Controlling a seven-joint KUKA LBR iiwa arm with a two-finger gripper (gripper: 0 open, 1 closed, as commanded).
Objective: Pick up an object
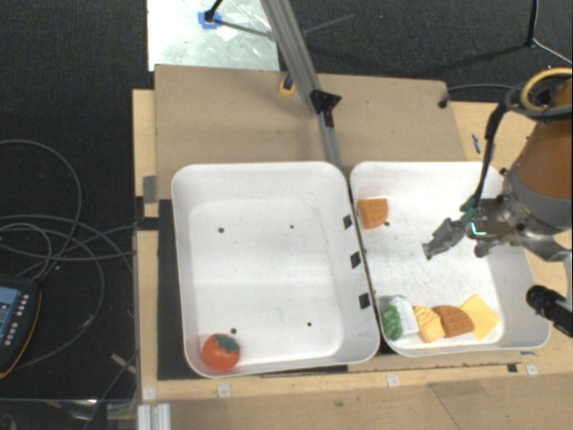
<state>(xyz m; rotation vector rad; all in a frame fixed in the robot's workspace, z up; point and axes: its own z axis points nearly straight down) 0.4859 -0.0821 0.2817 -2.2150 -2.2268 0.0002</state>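
My gripper (455, 247) hangs over the middle of the right bin (421, 179), open, with nothing between its fingers. An orange cube (373, 212) lies to its left, near the bin's upper left corner. Along the bin's front wall, below the gripper, sits a row of small items: a green and white piece (394, 316), a yellow ridged piece (429, 322), a brown block (454, 320) and a yellow wedge (480, 315). A red tomato-like ball (220, 351) rests in the front left corner of the left bin (260, 176).
A grey pole (300, 56) slants down from the top to the back edge between the bins. Black clips (355, 259) mark the shared wall of the two bins. Cables and a handheld pendant (16, 316) lie on the floor at the left.
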